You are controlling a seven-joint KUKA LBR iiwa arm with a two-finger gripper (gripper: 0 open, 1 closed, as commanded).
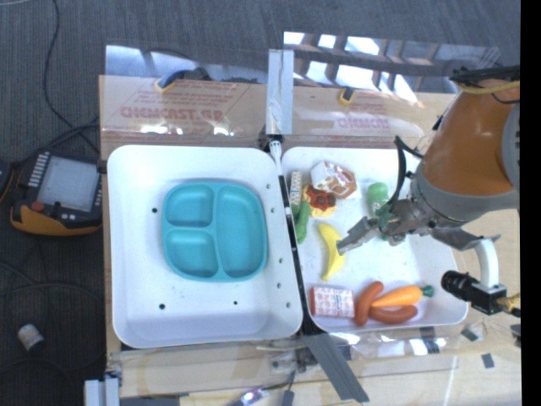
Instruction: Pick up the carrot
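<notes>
The arm hides much of the tool (351, 241) — grip state unclear — with the carrot (399, 295) lying apart.

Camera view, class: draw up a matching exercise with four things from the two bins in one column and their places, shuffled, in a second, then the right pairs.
Things:
1. turquoise divided plastic plate
2. orange toy carrot with a green tip
3. yellow toy banana
4. red-and-white printed packet

Places:
A. right bin, middle, beside the hand's tip
B. left bin, middle
C. right bin, near edge, left of the sausages
D. right bin, near edge, lying on the red toy sausages

Pairs: 1-B, 2-D, 3-A, 4-C
</notes>
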